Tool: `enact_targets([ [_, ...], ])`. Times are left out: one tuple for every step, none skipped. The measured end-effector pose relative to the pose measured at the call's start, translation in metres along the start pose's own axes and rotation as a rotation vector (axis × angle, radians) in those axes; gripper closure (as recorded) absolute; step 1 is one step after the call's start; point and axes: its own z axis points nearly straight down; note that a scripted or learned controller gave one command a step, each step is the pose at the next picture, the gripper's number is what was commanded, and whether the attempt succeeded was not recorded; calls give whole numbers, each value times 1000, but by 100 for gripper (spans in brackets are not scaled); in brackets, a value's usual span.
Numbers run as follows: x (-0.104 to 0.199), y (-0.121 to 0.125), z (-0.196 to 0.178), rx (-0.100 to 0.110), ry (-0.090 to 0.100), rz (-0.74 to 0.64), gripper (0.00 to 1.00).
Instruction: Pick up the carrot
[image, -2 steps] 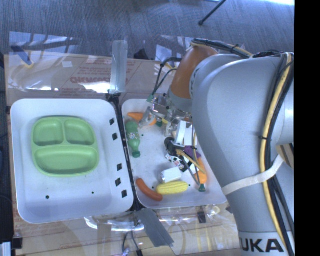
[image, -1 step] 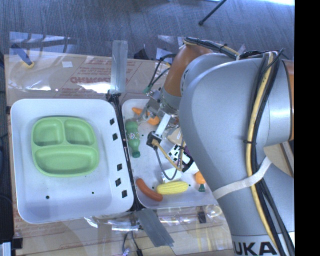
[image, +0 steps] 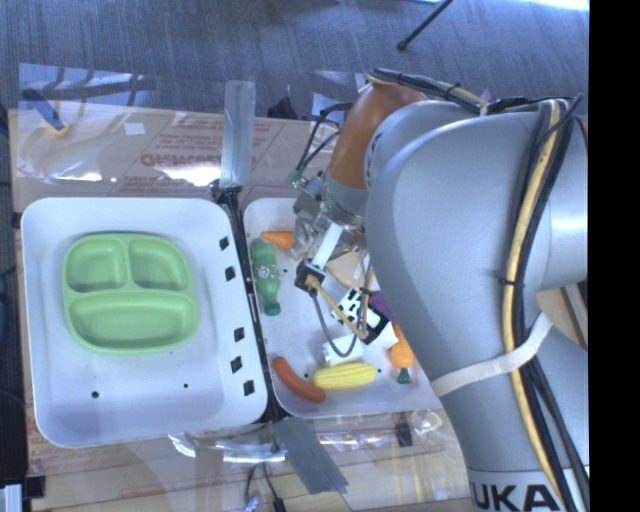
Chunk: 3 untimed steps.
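The right bin (image: 262, 215) holds two orange pieces. One small tapered orange piece (image: 278, 240) lies at the bin's back left corner. The other, an orange carrot with a dark green end (image: 401, 356), lies at the front right, partly hidden under the arm. I cannot tell for sure which one is the carrot. My gripper (image: 312, 232) hangs low over the back of the right bin, just right of the tapered orange piece. Nothing shows held in it.
A green bottle (image: 266, 278) lies along the right bin's left wall. A red sausage (image: 298, 380) and a yellow corn cob (image: 345, 376) lie at its front. A purple thing (image: 376, 300) peeks out by the arm. The left bin (image: 60, 400) holds a green divided plate (image: 128, 290).
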Motion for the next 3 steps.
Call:
enact_targets([
  [-8,-1,4,15,-15,7,0],
  [-14,-3,11,12,-3,318,0],
  [-16,2,10,5,1,695,0],
])
